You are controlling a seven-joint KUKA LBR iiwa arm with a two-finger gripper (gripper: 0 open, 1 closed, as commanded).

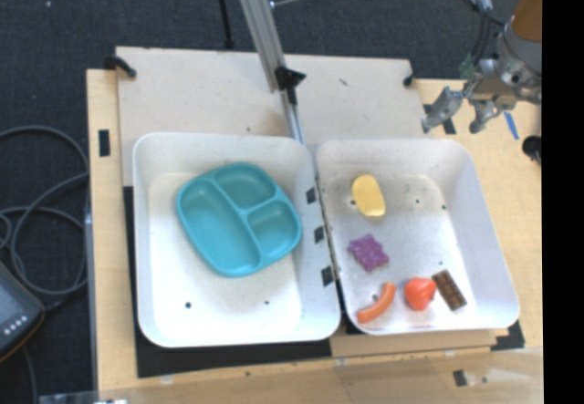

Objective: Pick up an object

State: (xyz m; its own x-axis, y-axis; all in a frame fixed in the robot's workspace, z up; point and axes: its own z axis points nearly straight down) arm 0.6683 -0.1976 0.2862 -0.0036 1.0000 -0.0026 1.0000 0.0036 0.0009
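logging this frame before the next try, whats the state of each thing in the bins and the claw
claw: open, nothing between its fingers, above the bench past the right bin's far rim
teal divided plate: lying flat in the left bin, nothing on it
yellow piece: loose in the right bin
purple piece: loose, mid right bin
orange carrot-like piece: lying at the near wall
red-orange piece: beside the brown one
brown piece: lying flat

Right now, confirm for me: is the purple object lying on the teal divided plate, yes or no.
No. The purple object lies in the right bin below the yellow piece, while the teal divided plate sits in the left bin.
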